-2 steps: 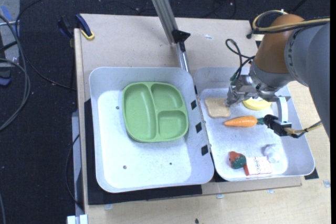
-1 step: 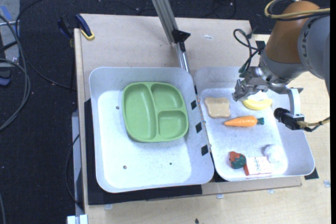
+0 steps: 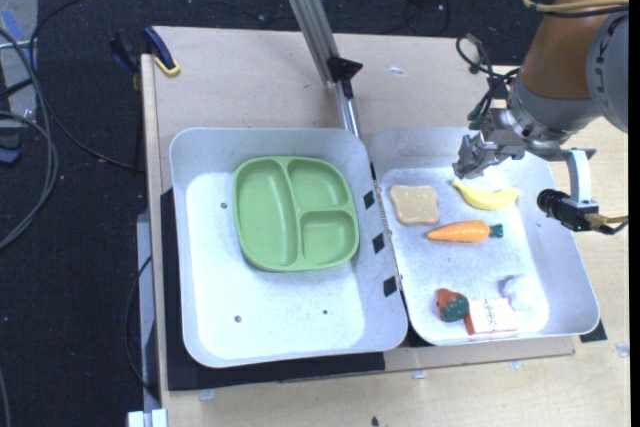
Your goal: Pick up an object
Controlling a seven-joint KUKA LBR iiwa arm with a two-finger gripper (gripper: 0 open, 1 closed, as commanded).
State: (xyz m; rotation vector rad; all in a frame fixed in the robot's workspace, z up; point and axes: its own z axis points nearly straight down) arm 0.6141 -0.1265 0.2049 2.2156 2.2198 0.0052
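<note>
Two shallow white bins side by side on the pale wooden bench [image 3: 250, 65]. In the left white bin [image 3: 200, 315], a green plastic plate with three compartments [image 3: 296, 213]. In the right white bin [image 3: 570, 285], the small stuff: a tan slice of toy bread [image 3: 414, 205] near the left wall, an orange toy carrot with a green tip [image 3: 462, 232] lying left to right in the middle, a yellow toy banana [image 3: 487, 197] just beyond it, and toward the near edge a red-and-green toy [image 3: 452, 305], a small red-and-white box [image 3: 492, 317] and a whitish lump [image 3: 517, 291].

Reaching in from the right, the grey arm with the orange band [image 3: 565, 35], its dark two-finger gripper [image 3: 472, 160] down over the far part of the right bin. Spread of the fingers: cannot tell, too dark and small from up here. Nothing seen gripped.

Nearest target by the look of it: the banana, just beside the gripper tip, on its near side and a touch to the right. Long axis roughly left to right, slightly bowed, left end closest to the tip. Likely called for: a short shift toward the near-right, then a drop across the narrow width. Carrot next in line, a little nearer still, apart from the banana.
</note>
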